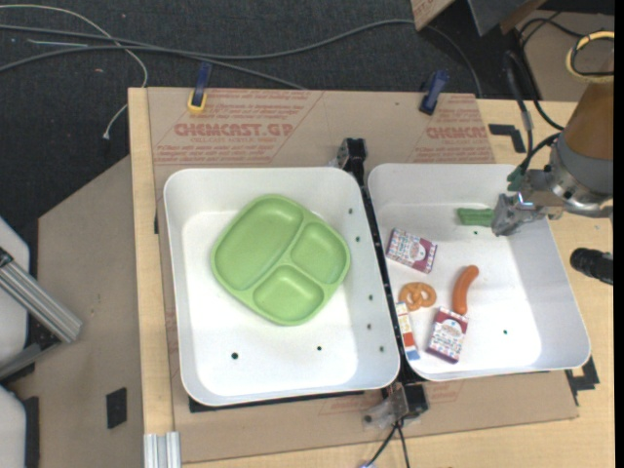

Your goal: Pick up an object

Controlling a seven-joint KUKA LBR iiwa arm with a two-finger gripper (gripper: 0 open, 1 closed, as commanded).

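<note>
Green flat piece (475,216) at the right bin's (556,359) far side, just beside the gripper (507,218), looks to be your target; whether the jaws are spread or pinching it, you cannot tell. Judge contact before lifting. Largest to smallest: smooth moulded green tray (281,258), printed cartons (410,251), glossy sausage (465,289), knotted pretzel (417,294).

Red print on the cardboard sheet (253,125) under the bins reads "CHEMCAST GP" at upper left; the same print, partly covered, shows at upper right. Print on the small packets (410,251) is too small to read.
</note>
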